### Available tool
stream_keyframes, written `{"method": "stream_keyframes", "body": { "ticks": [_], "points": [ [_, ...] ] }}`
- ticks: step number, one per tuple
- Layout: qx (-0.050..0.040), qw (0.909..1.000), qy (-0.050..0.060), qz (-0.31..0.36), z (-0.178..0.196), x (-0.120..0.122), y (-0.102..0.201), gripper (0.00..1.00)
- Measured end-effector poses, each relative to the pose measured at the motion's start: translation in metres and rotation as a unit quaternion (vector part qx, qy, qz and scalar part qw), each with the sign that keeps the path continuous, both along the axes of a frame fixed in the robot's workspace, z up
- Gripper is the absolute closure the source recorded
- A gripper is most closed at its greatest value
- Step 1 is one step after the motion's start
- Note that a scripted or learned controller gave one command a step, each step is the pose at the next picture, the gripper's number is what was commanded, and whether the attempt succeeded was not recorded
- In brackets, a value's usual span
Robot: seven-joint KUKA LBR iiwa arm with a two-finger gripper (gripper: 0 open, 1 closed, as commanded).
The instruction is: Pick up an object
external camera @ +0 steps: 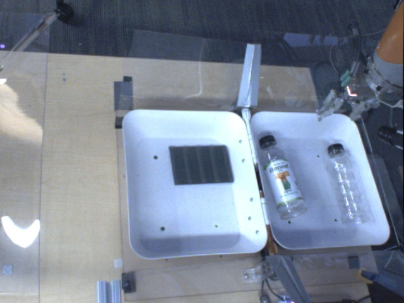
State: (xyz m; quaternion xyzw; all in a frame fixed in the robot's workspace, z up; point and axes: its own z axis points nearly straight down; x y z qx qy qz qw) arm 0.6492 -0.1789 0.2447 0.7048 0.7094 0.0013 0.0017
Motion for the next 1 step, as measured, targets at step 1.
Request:
{"method": "stream_keyframes", "body": {
  "ticks": [1],
  "points": [
    [-0.0005, 0.9933, 0.0, 0.115, -0.1328, -0.0279, -0.0259, 0.0]
  ]
}}
